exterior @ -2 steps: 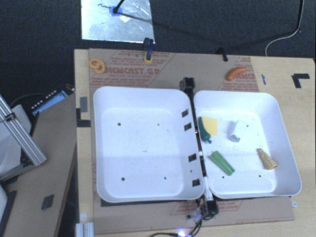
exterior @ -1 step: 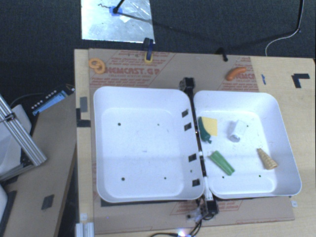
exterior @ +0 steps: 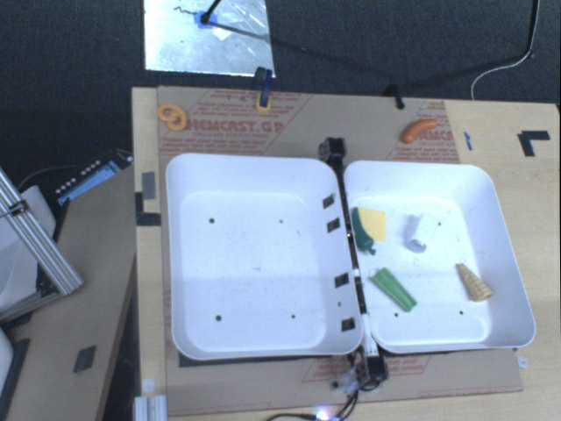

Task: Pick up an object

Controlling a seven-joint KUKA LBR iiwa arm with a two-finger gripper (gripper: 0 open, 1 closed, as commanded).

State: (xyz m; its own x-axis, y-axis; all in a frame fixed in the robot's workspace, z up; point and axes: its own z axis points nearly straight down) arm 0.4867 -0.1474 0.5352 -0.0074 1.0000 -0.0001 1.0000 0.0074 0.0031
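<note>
The right bin [exterior: 500,226] holds several small objects. A yellow block [exterior: 372,224] lies near its left wall with a dark green piece [exterior: 362,239] against it. A grey-lilac object [exterior: 415,233] sits near the middle. A green stick [exterior: 394,288] lies toward the front left, and a tan cone [exterior: 473,282] rests at the right.
The left bin [exterior: 188,191] stands beside the right one, joined by black clips [exterior: 333,226]. On the cardboard behind the bins lie an orange ring [exterior: 173,117], a yellow and blue clamp [exterior: 262,90] and an orange sausage-shaped toy [exterior: 419,130]. A metal frame [exterior: 35,244] stands at the left.
</note>
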